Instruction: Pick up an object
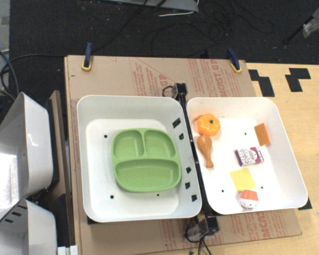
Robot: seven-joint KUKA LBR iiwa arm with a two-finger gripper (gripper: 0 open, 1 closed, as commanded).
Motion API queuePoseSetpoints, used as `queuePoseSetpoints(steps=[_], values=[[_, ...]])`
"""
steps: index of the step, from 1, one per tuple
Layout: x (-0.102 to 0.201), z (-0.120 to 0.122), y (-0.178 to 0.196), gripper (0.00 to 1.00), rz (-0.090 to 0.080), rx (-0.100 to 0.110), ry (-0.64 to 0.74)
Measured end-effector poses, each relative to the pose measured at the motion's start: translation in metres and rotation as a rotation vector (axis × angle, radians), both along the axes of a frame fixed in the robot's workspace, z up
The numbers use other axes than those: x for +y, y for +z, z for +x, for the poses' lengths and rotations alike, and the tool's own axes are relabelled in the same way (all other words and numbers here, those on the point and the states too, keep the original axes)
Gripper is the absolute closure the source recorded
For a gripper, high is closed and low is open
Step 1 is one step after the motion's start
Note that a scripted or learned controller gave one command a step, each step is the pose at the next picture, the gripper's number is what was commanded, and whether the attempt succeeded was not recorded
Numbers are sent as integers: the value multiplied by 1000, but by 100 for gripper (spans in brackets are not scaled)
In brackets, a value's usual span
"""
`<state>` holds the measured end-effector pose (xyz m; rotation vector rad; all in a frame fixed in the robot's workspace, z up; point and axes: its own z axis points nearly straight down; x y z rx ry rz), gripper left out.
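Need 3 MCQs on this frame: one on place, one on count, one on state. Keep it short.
1. Where is the green divided plate?
A. left bin
B. right bin
C. on the bench outside the bins

2. How many items lie in the right bin?
A. three
B. six
C. nine

3. How does the toy drumstick sit?
A. standing upright
B. lying flat
C. stacked on the plate

Answers:
1 A, it rests on the floor of the left bin.
2 B, the orange pumpkin, drumstick, orange block, small printed packet, yellow slice, and small red-and-white item.
3 B, it lies lengthwise just below the pumpkin.

Green plate (147,160), orange pumpkin (208,125), yellow slice (242,179), white bins (90,142).
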<state>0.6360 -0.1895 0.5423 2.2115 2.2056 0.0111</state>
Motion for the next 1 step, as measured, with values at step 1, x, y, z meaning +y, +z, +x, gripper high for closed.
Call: queuePoseSetpoints(steps=[1], values=[[-10,-32,-154,0,12,33,-2]])
